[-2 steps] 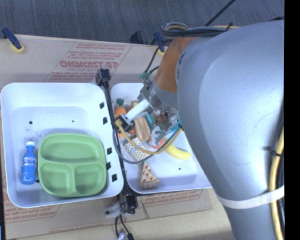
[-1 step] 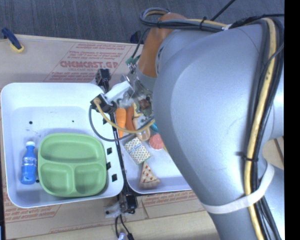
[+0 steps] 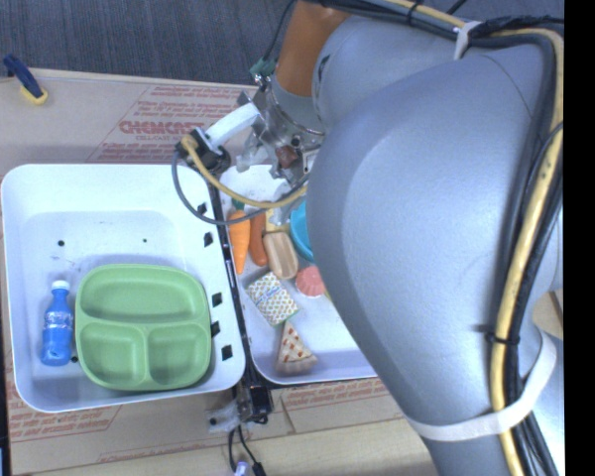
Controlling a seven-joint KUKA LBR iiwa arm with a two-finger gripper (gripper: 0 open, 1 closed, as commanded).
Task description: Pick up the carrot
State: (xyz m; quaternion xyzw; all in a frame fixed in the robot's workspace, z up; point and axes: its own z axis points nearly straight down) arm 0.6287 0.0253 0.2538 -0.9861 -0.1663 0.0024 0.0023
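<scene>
The carrot (image 3: 240, 243) lies in the right bin (image 3: 322, 370), close to the wall that splits the two bins. It is not picked up yet, so the main job is still left to do. It lies flat, and its long side runs up and down in the camera view. The fat end is at the top, near the end effector (image 3: 268, 157), and the thin tip points down toward the near side of the bench (image 3: 89, 117).

The end effector hangs just above the top of the carrot. The big grey arm (image 3: 426, 216) covers a lot of the right bin. I cannot tell how the end effector is set, because cables and metal parts hide it. I see nothing held in it.

Just beside the carrot are a tan block (image 3: 280, 254), a dotted block (image 3: 272, 297), a pink round thing (image 3: 310, 282) and a pizza slice (image 3: 295, 349). The left bin (image 3: 20, 196) holds a green tray (image 3: 144, 325) and a blue bottle (image 3: 56, 323)
</scene>
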